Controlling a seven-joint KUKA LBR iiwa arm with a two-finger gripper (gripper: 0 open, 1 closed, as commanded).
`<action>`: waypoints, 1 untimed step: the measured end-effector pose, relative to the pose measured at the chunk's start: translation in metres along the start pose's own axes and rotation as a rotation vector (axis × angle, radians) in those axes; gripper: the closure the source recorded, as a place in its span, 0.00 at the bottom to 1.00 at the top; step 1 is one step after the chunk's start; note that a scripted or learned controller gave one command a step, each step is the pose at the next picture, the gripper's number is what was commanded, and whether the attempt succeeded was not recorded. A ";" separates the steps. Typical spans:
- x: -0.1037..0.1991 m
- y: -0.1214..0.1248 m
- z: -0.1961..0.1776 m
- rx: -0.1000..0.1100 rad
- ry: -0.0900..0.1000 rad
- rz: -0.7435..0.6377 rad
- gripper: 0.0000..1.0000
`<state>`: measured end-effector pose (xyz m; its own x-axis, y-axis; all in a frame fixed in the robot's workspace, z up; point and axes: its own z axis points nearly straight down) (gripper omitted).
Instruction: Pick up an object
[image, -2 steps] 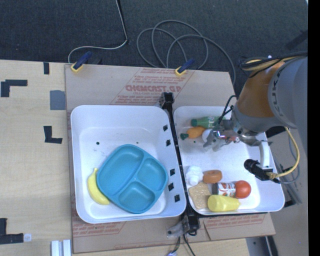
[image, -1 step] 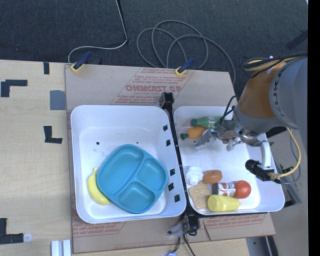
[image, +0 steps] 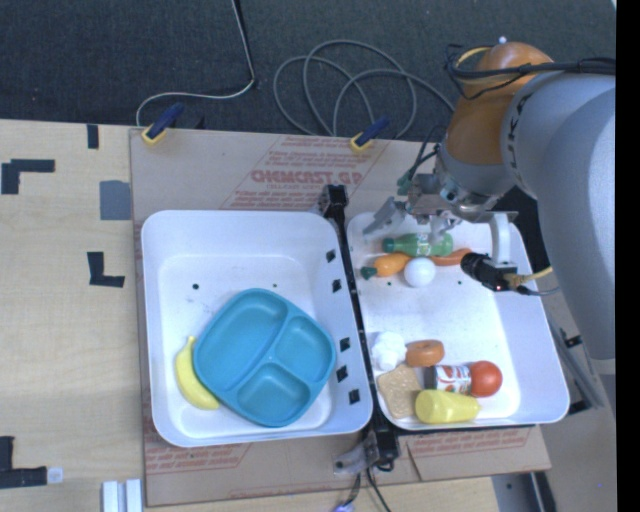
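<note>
The small green plastic bottle (image: 416, 243) lay on its side at the far end of the right white bin (image: 520, 330), directly beneath the grey two-finger gripper (image: 428, 222), and it seemed the likeliest target; whether the claw was spread or closed could not be told, since the wrist hid it. The bottle looked light, stiff and rather slick, so a grasp across the middle of its body appeared safest. Just beside it sat a white ball (image: 419, 271) and an orange toy carrot (image: 386, 265), close enough to be nudged. At the near end of that bin were clustered a white lump (image: 387, 350), an orange ring-shaped piece (image: 425, 351), a red toy tomato (image: 485, 378), a small labelled can (image: 451, 377), a tan slice of toy bread (image: 398, 389) and a yellow pear-shaped piece (image: 446, 406). The left white bin (image: 160, 250) held a blue sectioned plastic plate (image: 264, 355), which lay partly over a yellow toy banana (image: 190, 378).
</note>
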<state>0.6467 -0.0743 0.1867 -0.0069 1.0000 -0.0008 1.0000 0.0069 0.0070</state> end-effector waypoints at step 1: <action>-0.025 0.021 0.036 0.009 -0.001 0.007 0.00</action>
<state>0.6684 -0.0995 0.1509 0.0001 1.0000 -0.0020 1.0000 -0.0001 -0.0022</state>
